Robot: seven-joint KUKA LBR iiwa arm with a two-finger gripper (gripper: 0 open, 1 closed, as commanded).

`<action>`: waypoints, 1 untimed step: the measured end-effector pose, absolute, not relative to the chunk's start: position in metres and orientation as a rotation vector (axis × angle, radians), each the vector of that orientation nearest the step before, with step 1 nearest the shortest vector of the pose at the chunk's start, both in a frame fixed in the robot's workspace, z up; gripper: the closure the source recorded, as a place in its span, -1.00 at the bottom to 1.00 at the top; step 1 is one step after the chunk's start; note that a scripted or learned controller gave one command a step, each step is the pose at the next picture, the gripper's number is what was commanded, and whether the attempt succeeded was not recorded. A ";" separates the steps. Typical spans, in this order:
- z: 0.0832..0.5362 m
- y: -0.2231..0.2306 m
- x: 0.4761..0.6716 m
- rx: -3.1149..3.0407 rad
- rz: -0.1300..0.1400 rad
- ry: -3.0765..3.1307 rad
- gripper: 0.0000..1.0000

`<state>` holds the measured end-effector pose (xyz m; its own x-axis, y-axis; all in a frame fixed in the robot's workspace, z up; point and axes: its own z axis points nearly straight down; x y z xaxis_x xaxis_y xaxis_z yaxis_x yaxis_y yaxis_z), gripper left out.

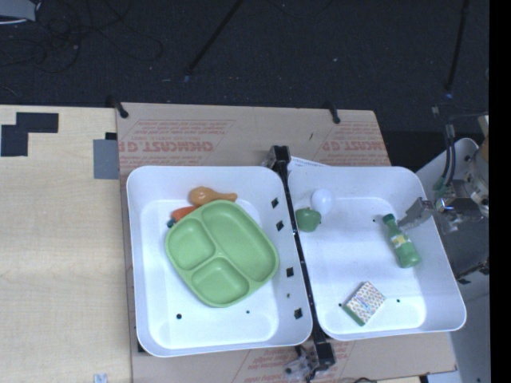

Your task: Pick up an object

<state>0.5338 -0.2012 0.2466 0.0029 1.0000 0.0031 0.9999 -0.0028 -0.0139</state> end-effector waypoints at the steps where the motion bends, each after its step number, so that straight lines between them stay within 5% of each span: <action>1: 0.254 -0.201 0.536 -2.220 0.002 -2.219 -1.00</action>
<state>0.5361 -0.2012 0.2535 0.0003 1.0000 0.0010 1.0000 -0.0003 -0.0026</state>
